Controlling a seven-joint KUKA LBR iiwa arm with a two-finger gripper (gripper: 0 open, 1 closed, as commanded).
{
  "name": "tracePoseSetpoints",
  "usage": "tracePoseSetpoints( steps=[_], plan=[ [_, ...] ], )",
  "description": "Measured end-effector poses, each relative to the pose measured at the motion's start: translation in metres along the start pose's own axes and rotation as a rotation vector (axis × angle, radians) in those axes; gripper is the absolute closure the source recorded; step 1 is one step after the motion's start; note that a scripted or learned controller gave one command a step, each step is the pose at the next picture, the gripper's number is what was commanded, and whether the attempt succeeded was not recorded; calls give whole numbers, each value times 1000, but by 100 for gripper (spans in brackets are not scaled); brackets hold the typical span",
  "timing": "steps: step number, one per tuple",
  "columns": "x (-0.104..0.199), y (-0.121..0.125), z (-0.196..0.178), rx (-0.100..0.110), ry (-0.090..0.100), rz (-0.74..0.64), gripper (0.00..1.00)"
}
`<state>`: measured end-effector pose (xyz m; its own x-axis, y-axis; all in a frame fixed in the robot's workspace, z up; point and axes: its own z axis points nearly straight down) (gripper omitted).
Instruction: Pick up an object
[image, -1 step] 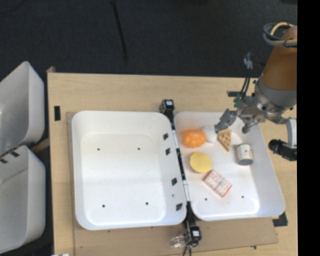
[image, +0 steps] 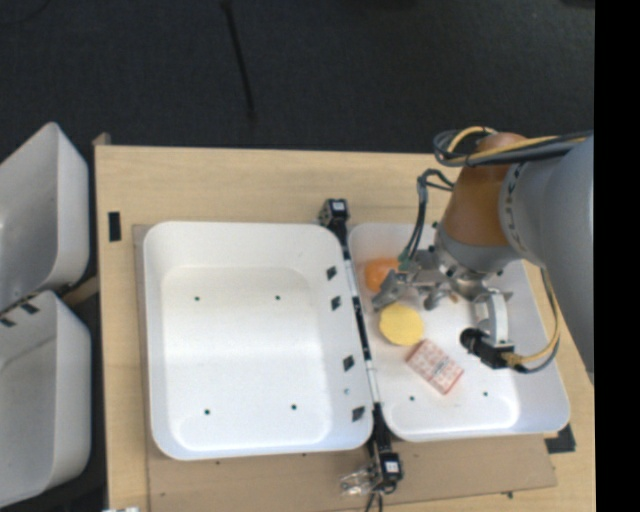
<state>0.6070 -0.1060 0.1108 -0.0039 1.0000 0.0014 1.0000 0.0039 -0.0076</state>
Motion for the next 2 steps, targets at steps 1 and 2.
tracePoseSetpoints(
  steps=[1, 2],
  plan=[
    [87, 40, -97, -19, 0, -6, 0],
    [80, 37, -101, -9, -2, 0, 100]
  ],
)
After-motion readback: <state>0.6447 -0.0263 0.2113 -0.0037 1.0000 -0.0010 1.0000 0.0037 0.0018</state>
